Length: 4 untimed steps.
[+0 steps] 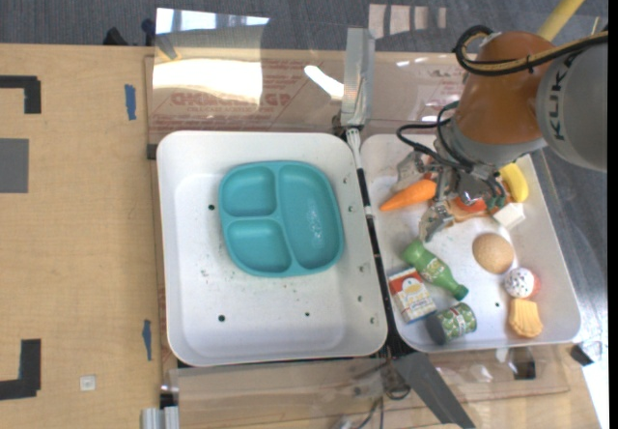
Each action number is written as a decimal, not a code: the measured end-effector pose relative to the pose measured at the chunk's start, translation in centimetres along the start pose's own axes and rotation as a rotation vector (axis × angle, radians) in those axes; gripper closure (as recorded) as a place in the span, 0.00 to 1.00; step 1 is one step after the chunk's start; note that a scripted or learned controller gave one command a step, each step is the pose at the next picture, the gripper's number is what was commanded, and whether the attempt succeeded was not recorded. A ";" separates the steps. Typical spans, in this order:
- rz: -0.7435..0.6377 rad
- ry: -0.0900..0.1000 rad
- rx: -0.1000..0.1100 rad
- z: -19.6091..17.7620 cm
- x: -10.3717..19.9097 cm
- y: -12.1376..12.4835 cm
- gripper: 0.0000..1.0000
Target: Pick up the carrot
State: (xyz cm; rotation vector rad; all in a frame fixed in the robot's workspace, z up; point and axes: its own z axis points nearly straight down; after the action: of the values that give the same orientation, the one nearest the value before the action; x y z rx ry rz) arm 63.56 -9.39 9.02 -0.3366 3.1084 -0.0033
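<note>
Looking down on the desk (68, 224), you see the small orange carrot (409, 195), tapered and smooth like a plastic toy, lying in the right-hand shallow white bin (557, 263) near its upper left corner. Its pointed tip faces the divider between the bins; its thicker end reaches toward the end effector (446, 210). The carrot rests on the bin floor, just beside the metal fingers, not between them.

The end effector hangs below the orange band (497, 94) of the grey arm (584, 108), over the upper middle of the right bin. You cannot tell from this angle whether its fingers are spread or pressed together, as cables and the wrist crowd the view.

White letters on the grey arm read "KU" at the frame's edge. Faint red printing shows on the cardboard sheet (222, 94) behind the bins, too blurred to read.

Around the carrot you find a green bottle (433, 269), a small red and white carton (413, 297) with an illegible label, a green can (454, 322), a tan egg (492, 252), a white dimpled ball (519, 282) and a yellow banana (515, 182). The left-hand white bin (193, 301) holds a teal divided plate (282, 217).
</note>
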 end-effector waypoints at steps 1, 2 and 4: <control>0.000 -0.015 0.001 -1.4 -0.5 0.1 1.00; 0.163 -0.004 0.001 -15.9 2.9 2.9 1.00; -0.280 0.007 -0.002 -18.6 7.4 -2.4 1.00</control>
State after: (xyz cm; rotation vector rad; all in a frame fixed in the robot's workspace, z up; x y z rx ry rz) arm 56.62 -13.31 27.52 -0.7688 3.0379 -0.0046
